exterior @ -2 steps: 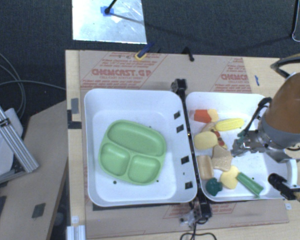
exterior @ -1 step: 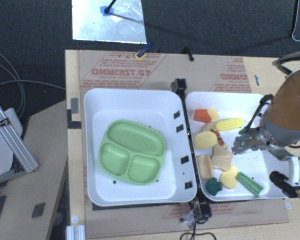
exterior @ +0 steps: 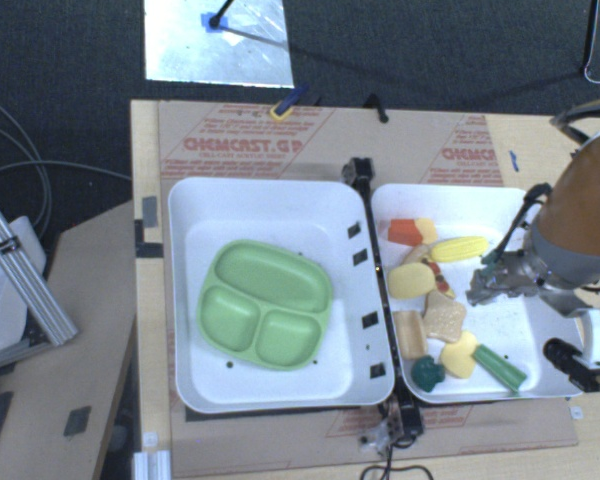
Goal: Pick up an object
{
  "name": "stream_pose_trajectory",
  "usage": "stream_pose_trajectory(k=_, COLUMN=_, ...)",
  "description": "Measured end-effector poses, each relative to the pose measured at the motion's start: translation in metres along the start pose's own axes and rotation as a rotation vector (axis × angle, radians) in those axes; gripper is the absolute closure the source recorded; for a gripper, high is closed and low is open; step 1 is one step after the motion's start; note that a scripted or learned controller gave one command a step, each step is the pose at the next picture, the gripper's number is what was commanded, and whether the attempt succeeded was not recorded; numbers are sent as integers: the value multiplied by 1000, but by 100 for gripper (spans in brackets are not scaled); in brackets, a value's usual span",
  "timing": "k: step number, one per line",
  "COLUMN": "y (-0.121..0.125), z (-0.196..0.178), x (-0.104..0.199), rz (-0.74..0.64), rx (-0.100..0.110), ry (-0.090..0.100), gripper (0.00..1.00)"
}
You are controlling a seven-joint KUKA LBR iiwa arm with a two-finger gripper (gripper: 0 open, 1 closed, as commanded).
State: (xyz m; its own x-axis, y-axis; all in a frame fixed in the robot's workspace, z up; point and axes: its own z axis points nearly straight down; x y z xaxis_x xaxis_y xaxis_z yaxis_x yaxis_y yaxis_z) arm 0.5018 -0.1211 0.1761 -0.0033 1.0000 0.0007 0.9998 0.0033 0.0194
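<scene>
The grey two-finger gripper [exterior: 483,286] hangs low over the right-hand shallow white bin [exterior: 500,200], reaching in from the bin's right side below the arm's orange band [exterior: 592,200]. Whether it is spread or pressed together cannot be made out at this slant; nothing is seen between its tips.

Just to the left of the gripper lies a cluster of toy food. Nearest is a tan, speckled bread-like slice [exterior: 444,318], close under the gripper tip, with a small reddish-brown piece [exterior: 441,288] beside it. Left again sits a pale yellow rounded piece [exterior: 411,281], and above that a yellow corn cob [exterior: 459,249] lies roughly crosswise, near an orange-red block [exterior: 405,232] at the bin's upper left. Below the slice are a tan oblong piece [exterior: 410,334], a yellow pear-like piece [exterior: 460,356], a dark green broccoli-like lump [exterior: 426,373] and a green cylinder [exterior: 499,365] lying at a slant towards the lower right corner. These things are packed closely, several touching, so each candidate has neighbours pressing on at least one side.

The left-hand white bin [exterior: 200,208] holds a light green divided plastic plate [exterior: 265,304] with three compartments, well apart from the gripper. Both bins rest on a brown printed cardboard sheet [exterior: 242,143].
</scene>
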Motion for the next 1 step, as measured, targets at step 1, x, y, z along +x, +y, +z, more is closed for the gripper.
stream_pose_trajectory(k=1, y=2, z=-10, x=0, rz=-2, rx=-4, ry=0, gripper=100)
